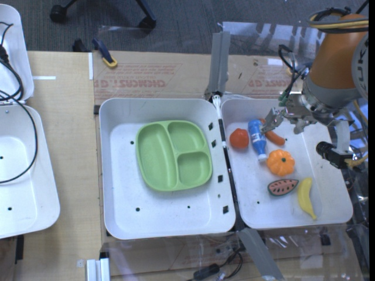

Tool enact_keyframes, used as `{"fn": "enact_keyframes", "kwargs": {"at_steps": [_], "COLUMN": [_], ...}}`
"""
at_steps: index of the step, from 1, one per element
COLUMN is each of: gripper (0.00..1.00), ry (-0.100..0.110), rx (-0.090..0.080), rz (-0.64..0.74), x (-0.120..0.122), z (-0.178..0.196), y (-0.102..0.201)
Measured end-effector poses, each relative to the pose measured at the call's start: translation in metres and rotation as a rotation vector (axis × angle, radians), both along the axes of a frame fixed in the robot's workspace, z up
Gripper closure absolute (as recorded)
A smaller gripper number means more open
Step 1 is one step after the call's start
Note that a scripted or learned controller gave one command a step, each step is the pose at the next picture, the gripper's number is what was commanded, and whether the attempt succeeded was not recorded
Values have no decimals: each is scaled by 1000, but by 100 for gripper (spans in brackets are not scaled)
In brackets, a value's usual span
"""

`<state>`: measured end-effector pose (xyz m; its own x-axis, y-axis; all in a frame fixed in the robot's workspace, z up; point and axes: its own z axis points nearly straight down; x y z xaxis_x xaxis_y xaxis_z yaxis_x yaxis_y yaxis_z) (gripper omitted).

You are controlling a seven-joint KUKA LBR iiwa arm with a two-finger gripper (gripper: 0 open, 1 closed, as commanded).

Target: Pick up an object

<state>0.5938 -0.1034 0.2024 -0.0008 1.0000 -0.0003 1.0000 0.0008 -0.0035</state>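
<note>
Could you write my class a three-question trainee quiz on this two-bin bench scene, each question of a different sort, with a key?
1. True or false: the green divided plate lies in the same bin as the banana.
2. Multiple choice: what lies directly beside the blue bottle, away from the arm? A) watermelon slice B) red tomato C) pumpkin
3. Fill in: the orange pumpkin sits just above the ____ slice.

Key: 1 false; the plate is in the left bin, the banana in the right bin. 2 B, the red tomato. 3 watermelon.

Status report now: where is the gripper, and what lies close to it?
Gripper low over right bin. Blue bottle and carrot just under it. Tomato, pumpkin close by.
</note>
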Motion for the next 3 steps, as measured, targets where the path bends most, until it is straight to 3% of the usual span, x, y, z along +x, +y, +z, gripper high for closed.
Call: {"fn": "enact_keyframes", "kwargs": {"at_steps": [1,2,3], "gripper": [0,100,100], "ry": [-1,1,-3], "rx": [-5,-3,-1], "rz": [-26,-30,204], "x": [17,16,32], "z": [-112,-103,-8], "y": [-1,-1,18]}}
